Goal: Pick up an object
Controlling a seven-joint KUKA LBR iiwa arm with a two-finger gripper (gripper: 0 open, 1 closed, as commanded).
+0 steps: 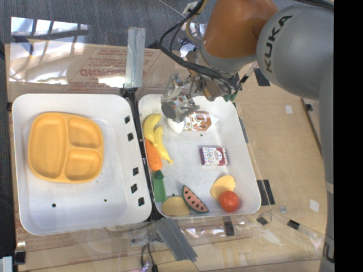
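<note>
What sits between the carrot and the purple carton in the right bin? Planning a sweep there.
Bare bin floor; the camera view shows nothing between the carrot and the purple carton.

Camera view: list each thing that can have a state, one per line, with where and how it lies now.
Gripper: low over the right bin's far end, above a white item.
Yellow tray: flat in the left bin, compartments bare.
Banana: lying along the right bin's left wall.
Carrot: lying just below the banana.
Purple carton: flat, mid-bin.
Tomato: resting at the near right corner.
Watermelon slice: lying near the front wall.
</note>
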